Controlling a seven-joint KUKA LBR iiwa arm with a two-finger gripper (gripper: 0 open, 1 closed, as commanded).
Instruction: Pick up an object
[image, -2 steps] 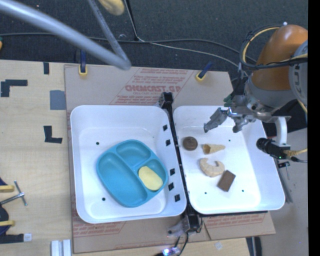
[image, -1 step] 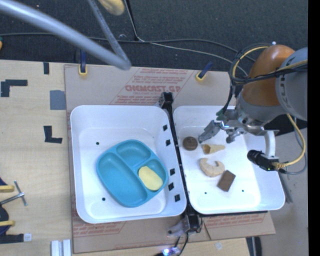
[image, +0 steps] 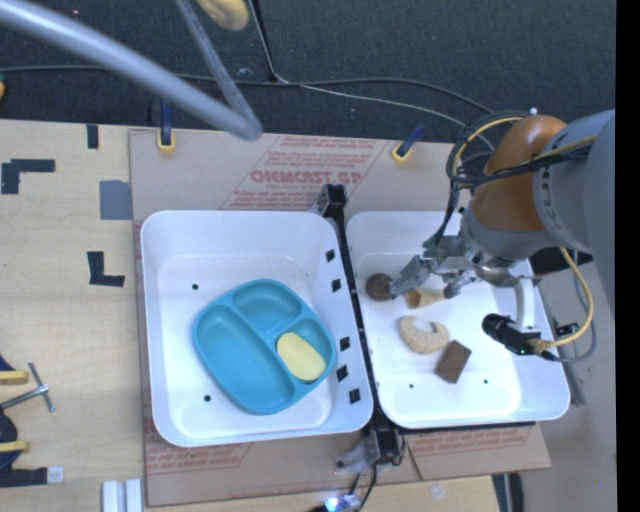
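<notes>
Two shallow white bins sit side by side on the counter (image: 60, 330), on a cardboard sheet (image: 300, 170) printed in red. The left bin (image: 170, 240) holds a blue divided plate (image: 240, 350), lying at a slant, with a pale yellow rounded piece (image: 302, 356) in its smaller right-hand compartment.

The right bin (image: 530, 395) carries four small things. A round brown object (image: 379, 287) lies near the bin's left wall. Just to its right is a small tan piece (image: 428, 296), partly covered by the pincer. Below these rests a curved beige piece (image: 424, 334) shaped like a bitten biscuit, and just beside its lower right lies a dark brown block (image: 453, 361), tilted.

The grey arm with its orange band (image: 520, 165) reaches in from the right and stands over the upper part of the right bin. The pincer (image: 432, 276) is low over the bin with its two fingers spread apart, one finger (image: 408, 277) pointing toward the round brown object, the other (image: 455, 281) further right. The tan piece lies under the gap between them; nothing is gripped between the fingers. A black cable fitting (image: 505, 333) hangs beside the wrist, over the bin's right side
</notes>
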